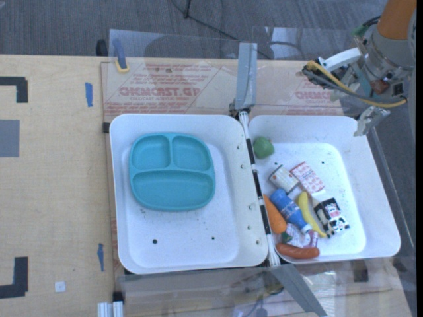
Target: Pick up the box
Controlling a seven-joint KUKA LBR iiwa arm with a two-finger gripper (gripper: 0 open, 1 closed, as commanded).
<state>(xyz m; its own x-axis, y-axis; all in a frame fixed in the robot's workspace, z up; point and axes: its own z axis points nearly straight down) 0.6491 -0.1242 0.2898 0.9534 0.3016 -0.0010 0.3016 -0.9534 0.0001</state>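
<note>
The box point(308, 176), small and flat with a red and white print, lies in the right bin point(370, 177) near its middle. Just left of it lies a small white and brown carton point(282, 177). My gripper point(364, 119) hangs over the far right corner of the right bin, well above and to the right of the box, with nothing seen in it. The grey wrist with yellow cables point(370, 71) sits above it.
Near the box lie a green ball point(263, 146), a blue bottle point(291, 210), a banana point(306, 212), a carrot point(274, 216), a red sausage point(297, 250) and a black and white cow-print item point(331, 217). A teal divided plate point(172, 172) sits in the left bin point(132, 243).
</note>
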